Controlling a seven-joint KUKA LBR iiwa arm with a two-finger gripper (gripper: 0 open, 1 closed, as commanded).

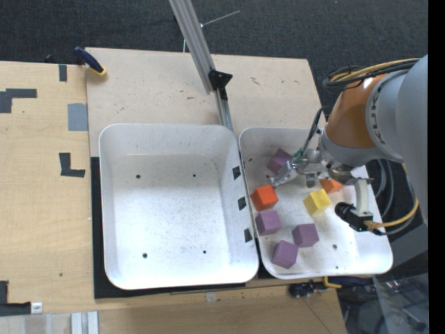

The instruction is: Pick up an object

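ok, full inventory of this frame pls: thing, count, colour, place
bins: 2, white, side by side on the bench; left bin, right bin
purple blocks: 4, in the right bin; one at the back, three toward the front
orange blocks: 2, right bin; one by the left wall, one partly hidden under the arm
yellow block: 1, right bin, middle
metal pole: 1, grey, slanting from the top edge down to the gap between the bins
clamp: 1, blue and yellow, bench's back left
arm: 1, grey with orange band, reaching in from the right over the right bin
hand: 1, low in the right bin between the back purple block and the orange block by the wall
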